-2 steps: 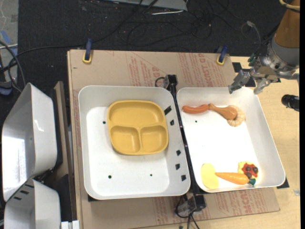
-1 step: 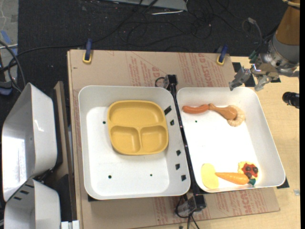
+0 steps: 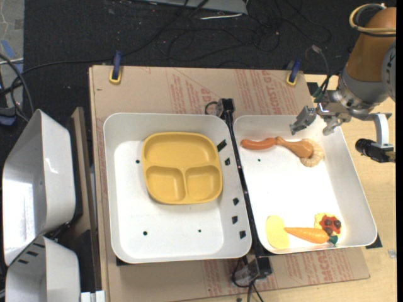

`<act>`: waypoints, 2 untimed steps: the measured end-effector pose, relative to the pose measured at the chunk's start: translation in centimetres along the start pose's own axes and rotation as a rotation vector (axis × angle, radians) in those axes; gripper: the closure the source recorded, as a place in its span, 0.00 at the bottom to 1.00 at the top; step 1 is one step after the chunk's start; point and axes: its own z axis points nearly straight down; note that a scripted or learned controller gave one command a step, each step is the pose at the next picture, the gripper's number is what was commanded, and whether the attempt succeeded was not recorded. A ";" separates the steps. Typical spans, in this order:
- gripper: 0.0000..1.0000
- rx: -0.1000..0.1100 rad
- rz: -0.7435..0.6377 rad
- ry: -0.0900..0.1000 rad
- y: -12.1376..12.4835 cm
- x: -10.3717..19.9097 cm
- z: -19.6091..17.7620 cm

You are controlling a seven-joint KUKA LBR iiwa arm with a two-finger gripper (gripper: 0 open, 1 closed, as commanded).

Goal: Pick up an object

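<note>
Gripper (image 3: 317, 122) hovering with fingers spread wide and holding nothing, above far right corner of right bin (image 3: 352, 187).

Just below it, near far edge: sausage (image 3: 258, 144) and drumstick (image 3: 302, 150), probably the target; carrot (image 3: 306, 234) at near edge; yellow plate (image 3: 182, 167) in left bin (image 3: 126, 231).

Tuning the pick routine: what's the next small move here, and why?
Probably lower the tool a little toward the drumstick. Its fingers are open, nothing sits between them, and it hovers above the right bin's far edge, with the drumstick and hot dog the nearest items.
</note>
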 end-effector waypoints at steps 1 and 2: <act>0.00 0.000 -0.003 0.000 0.2 0.3 6.4; 0.00 -0.005 -0.004 -0.001 0.3 0.4 10.3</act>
